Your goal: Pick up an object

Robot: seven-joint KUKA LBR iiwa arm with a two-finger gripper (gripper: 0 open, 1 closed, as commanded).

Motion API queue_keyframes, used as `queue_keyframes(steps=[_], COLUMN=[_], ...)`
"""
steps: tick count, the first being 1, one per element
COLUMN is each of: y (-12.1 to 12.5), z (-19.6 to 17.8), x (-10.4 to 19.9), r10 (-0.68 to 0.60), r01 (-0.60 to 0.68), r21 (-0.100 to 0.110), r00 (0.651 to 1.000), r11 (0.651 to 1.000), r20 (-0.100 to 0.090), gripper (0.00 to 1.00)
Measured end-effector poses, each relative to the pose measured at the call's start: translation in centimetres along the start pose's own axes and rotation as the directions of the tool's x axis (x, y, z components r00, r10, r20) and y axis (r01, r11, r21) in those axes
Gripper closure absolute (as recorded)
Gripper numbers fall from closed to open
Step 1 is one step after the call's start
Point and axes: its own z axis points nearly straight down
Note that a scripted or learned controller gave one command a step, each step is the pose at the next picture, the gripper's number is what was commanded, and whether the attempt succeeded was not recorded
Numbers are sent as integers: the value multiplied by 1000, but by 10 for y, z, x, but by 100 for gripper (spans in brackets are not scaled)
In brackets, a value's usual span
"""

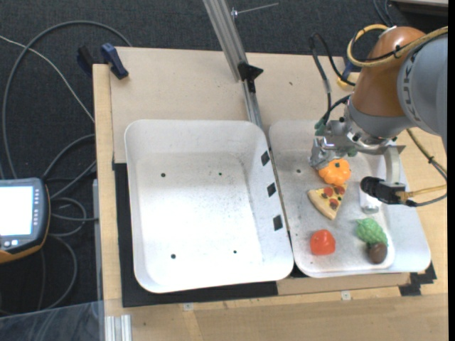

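Camera view has the gripper [328, 155] low in the right bin [291, 148], right over the orange pumpkin toy [336, 171], apparently at the grasp step; whether it is parted or clamped I cannot tell. Next comes a firm closing, then a straight lift clear of the pizza slice [325, 202].

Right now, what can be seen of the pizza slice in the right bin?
The pizza slice looks like a small toy wedge, tan with red and dark topping spots, lying flat on the floor of the right bin. Its point aims toward the bin's near edge. It sits just below the orange pumpkin-like toy, close to or touching it, and above the red toy. The gripper is above the pumpkin, not on the slice.
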Motion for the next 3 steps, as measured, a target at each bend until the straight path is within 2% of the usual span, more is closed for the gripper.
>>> queue_keyframes(steps=[1,3], y=[2,10], z=[-52,-56], x=[0,109], r10=[-3,-8], r01=[3,8], r21=[-1,6], r00=[1000,1000], r11=[1000,1000], r20=[0,-4], gripper=[100,100])
